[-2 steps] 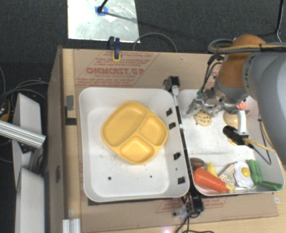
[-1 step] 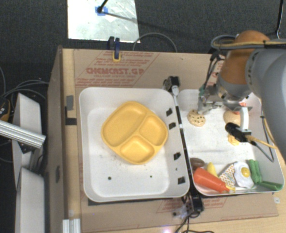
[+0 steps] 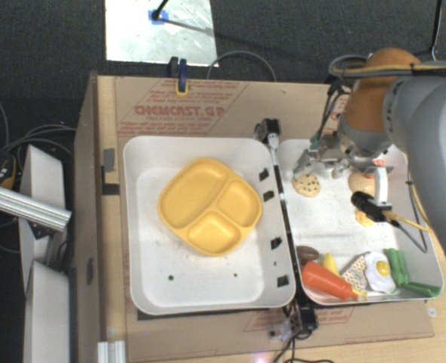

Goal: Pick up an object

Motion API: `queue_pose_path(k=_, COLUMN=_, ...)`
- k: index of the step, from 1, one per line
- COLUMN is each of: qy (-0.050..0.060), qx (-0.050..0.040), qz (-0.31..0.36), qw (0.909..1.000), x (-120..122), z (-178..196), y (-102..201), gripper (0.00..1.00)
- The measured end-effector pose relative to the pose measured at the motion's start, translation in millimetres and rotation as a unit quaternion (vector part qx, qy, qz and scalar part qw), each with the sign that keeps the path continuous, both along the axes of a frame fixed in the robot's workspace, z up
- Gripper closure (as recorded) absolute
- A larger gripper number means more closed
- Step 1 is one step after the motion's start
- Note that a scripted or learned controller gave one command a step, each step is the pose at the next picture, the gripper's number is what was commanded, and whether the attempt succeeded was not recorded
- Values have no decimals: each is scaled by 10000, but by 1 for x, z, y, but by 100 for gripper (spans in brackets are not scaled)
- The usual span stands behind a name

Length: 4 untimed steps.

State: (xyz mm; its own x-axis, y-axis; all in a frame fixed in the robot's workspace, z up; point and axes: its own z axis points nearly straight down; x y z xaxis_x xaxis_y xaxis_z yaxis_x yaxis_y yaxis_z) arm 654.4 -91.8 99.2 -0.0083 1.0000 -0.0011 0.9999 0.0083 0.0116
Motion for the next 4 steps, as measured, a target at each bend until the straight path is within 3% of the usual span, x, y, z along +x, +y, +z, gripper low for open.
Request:
queue_pose_path(k=1, qy=49, qx=0, qz=-22, qw=10000, x=-8, z=-15, y=1, gripper=0)
queue_pose_path(k=2, qy=32, qx=5, qz=-12, qw=10000, x=16, z=-12, y=9, gripper=0)
queue_pose_path(k=3, qy=19, qx=-1, qz=-4, qw=10000, x=16, z=-1, y=8, gripper=100)
queue_pose_path(k=4, qy=25, qx=-3, qz=2, qw=10000, x=16, z=-1, y=8, gripper=0)
